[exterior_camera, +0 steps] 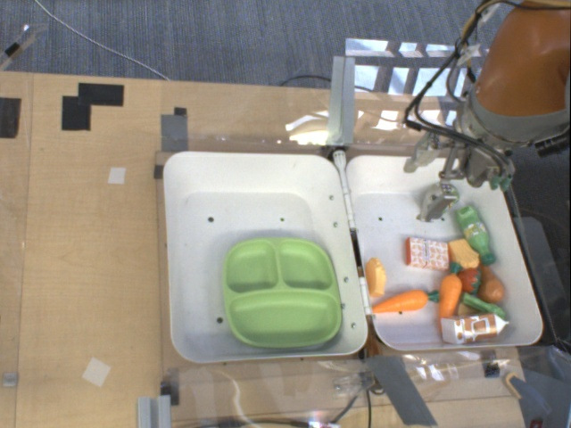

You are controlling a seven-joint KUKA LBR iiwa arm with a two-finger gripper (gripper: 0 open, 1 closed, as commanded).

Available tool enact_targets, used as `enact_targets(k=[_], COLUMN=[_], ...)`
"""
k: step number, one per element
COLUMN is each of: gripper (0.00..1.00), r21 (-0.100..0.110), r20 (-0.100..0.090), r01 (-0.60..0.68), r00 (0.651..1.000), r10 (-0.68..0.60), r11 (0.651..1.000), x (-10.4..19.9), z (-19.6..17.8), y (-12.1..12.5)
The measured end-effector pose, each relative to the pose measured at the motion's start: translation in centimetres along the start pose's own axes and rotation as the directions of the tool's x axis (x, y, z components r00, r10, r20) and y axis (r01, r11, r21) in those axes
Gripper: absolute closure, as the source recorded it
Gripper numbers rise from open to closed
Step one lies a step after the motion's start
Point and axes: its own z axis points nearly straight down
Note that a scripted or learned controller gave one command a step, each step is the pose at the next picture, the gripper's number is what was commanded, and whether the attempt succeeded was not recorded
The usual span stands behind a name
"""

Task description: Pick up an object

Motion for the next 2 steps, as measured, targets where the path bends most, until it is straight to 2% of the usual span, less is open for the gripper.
enact_targets(k=[1, 2], gripper=[0.00, 0.00], r21=[0.005, 0.004], r20=[0.012, 0.008], r01=[0.317, 0.404], r00=[0.948, 0.915], r10=[-0.317, -0.404], r11=[0.948, 0.915], x=[1.1, 4.3], z=[14.8, 16.0], y=[-5.5, -0.7])
